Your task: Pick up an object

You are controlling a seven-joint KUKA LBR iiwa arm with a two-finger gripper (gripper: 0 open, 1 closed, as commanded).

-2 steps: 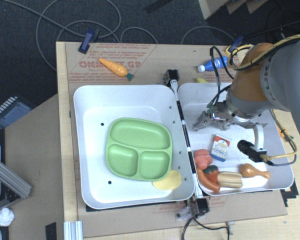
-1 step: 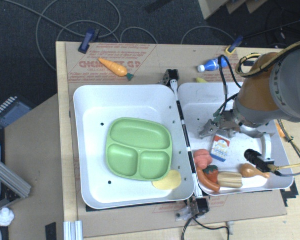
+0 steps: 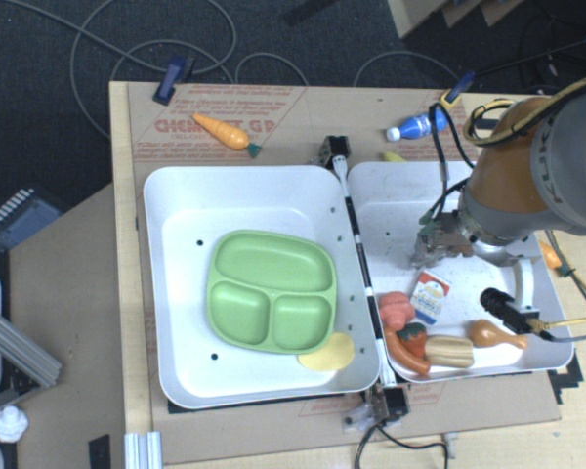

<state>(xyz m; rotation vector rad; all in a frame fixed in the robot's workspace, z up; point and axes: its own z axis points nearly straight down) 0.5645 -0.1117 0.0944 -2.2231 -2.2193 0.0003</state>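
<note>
Carton (image 3: 429, 296) just below hand (image 3: 435, 250)

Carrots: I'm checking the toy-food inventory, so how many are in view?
2. One carrot lies on the cardboard behind the left bin, outside both bins. A second carrot lies in the right bin, at its near edge beside the bread roll. The arm may hide others.

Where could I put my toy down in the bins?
Bare floor lies in the left bin around the green tray, and in the right bin behind the gripper. Its front is crowded: small carton, hot dog, other toy food.
</note>
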